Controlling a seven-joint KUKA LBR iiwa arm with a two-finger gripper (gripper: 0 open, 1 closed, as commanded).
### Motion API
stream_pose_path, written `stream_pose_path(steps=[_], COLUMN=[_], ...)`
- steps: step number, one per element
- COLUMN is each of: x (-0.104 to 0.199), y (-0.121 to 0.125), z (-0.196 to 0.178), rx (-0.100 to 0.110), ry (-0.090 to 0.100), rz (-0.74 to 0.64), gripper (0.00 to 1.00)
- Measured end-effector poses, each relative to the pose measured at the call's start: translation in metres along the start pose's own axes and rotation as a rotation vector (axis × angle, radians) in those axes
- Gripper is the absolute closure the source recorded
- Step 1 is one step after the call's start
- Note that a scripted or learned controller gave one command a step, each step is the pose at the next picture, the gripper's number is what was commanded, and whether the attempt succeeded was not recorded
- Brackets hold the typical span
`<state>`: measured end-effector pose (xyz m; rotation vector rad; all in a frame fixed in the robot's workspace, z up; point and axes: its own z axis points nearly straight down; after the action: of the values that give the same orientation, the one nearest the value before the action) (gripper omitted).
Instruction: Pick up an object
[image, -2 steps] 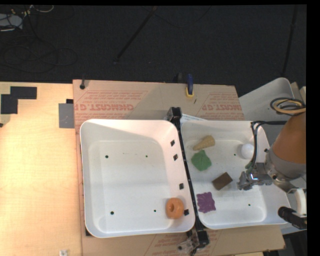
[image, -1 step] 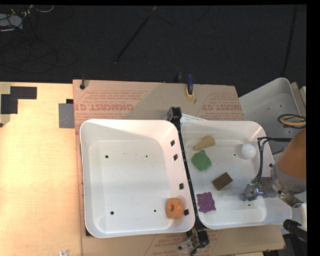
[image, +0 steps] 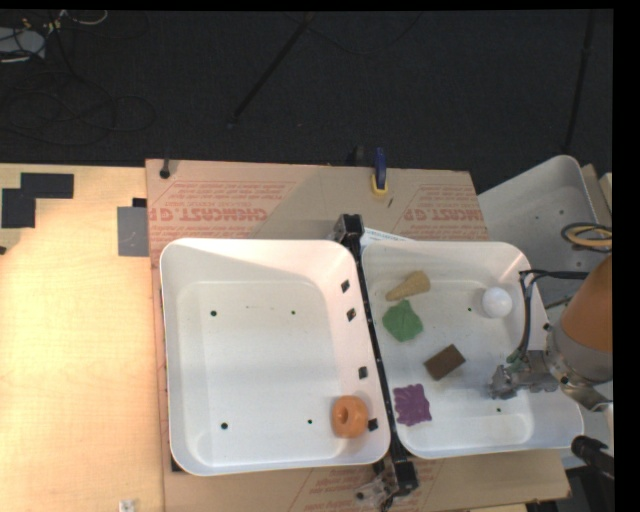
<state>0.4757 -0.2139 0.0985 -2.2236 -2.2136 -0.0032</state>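
Gripper (image: 506, 382) is sitting low over the right bin (image: 505, 258), near its right wall; it is small and blurred, so whether it is spread or closed is impossible to tell, and nothing is showing clamped in it. Arm (image: 590, 320) is coming in from the right, orange band partly cut off at the frame edge. Brown block (image: 444, 361) is lying just left of the gripper, apart from it. White ball (image: 497, 301) is resting above it, blending into the bin. Purple piece (image: 411, 404), green piece (image: 402, 321) and tan wedge (image: 408, 287) are sitting along the bin's left side. Orange ring (image: 349, 416) is lying in the left bin (image: 200, 262), lower right corner.
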Motion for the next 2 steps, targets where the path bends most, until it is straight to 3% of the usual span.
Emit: stream_pose_path(steps=[2], x=[-0.0022], y=[-0.0008], z=[-0.019], rx=[0.001], ry=[0.0], rz=[0.009], gripper=[1.0])
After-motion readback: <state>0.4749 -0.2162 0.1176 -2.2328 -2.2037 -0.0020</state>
